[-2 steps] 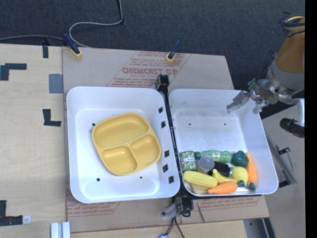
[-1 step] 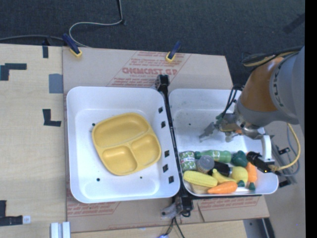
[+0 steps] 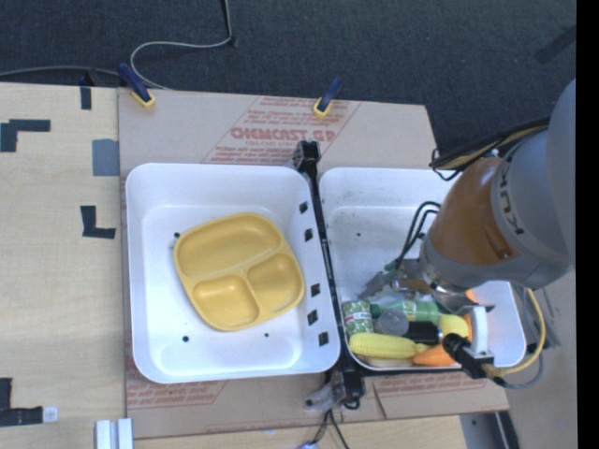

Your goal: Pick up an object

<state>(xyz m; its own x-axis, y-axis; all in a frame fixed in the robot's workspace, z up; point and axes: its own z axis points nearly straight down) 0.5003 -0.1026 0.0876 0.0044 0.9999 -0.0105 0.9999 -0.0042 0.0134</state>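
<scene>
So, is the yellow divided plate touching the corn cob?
Apart. The camera view shows the yellow divided plate in the left bin, the corn cob in the right bin, with the bin walls between.

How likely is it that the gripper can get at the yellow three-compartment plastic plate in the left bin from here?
Probably yes. The yellow three-compartment plastic plate lies alone and uncovered in the left bin. The gripper sits low over the toy clutter in the right bin and would have to clear the divider between them.

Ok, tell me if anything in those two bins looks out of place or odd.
Nothing looks spilled or broken. The yellow divided plate lies flat but turned askew in the left bin. In the right bin, the corn cob, carrot and other bits are crammed along its near edge under the arm.
</scene>
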